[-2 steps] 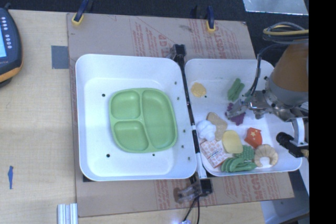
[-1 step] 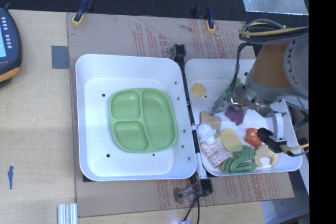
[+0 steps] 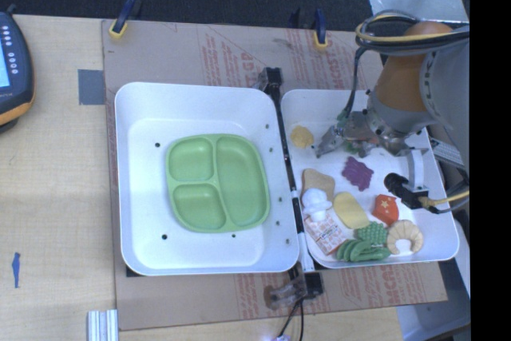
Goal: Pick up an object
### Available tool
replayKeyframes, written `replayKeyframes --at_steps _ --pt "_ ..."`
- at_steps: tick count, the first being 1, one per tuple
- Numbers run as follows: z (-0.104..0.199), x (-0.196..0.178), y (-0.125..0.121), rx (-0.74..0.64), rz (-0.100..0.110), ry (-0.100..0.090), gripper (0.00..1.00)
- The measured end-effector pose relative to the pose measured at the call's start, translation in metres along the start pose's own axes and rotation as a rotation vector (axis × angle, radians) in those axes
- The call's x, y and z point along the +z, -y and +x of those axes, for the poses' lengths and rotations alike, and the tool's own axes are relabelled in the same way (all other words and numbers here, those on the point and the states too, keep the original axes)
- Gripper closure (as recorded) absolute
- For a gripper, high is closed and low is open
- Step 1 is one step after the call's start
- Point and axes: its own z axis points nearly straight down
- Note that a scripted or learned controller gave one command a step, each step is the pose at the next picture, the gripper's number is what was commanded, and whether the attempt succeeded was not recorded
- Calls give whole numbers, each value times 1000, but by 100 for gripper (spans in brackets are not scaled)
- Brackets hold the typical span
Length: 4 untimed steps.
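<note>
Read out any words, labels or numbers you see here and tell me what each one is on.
None can be read.
Cardboard sheet under the bins: red print, too faint and blurred.
Small packet in the right bin: red print, too small.
Handheld pendant at the left edge: screen and buttons, illegible.

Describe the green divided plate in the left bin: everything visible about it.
The green divided plate is pale green, looks like matte plastic, rounded-rectangular with three compartments: two smaller ones on the camera's left and one long one on the right. It lies flat, right side up and slightly rotated, near the middle of the left bin. All its compartments look bare, and it touches only the bin floor.
</note>
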Motion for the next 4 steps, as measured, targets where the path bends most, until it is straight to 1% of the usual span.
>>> replayKeyframes --at_steps 1,2,3,4 --pt "-13 0 -53 -1 -1 1 0" --pt "-75 1 60 11 13 0 0" --pt "-40 0 4 -3 0 -1 0" --pt "-21 0 58 3 7 -1 0"
